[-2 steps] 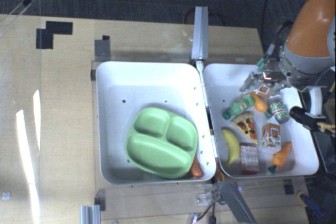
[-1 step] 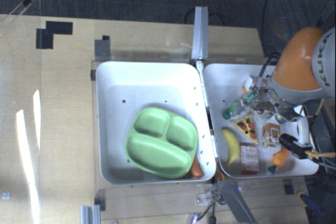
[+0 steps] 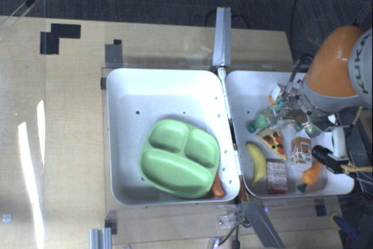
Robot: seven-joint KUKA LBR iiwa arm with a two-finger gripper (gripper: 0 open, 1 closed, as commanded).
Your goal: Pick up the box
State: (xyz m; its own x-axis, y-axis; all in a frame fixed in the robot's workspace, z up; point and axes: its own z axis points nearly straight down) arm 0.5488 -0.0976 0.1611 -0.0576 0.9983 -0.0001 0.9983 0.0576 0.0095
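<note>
Wooden bench (image 3: pixel 70 125); box (image 3: pixel 276 175) label unreadable; jaws (image 3: pixel 289 103) state unclear over right bin (image 3: pixel 239 125).

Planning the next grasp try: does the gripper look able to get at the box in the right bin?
Probably yes: the box lies uncovered at the bin's near edge, though the banana crowds its left side.

1. Two white bins side by side on the bench: left bin (image 3: pixel 119 125), right bin (image 3: pixel 239 96).
2. Left bin holds a green divided tray (image 3: pixel 179 158), upside down or lidded, cannot tell; an orange item (image 3: pixel 217 188) peeks out at its lower right edge.
3. Right bin is cluttered: banana (image 3: pixel 256 161), small reddish box (image 3: pixel 276 176), white carton (image 3: pixel 301 152), carrot (image 3: pixel 312 175), green bottle (image 3: pixel 260 122).
4. Arm (image 3: pixel 338 70) enters from the right; gripper (image 3: pixel 288 103) is low over the right bin's upper clutter.
</note>
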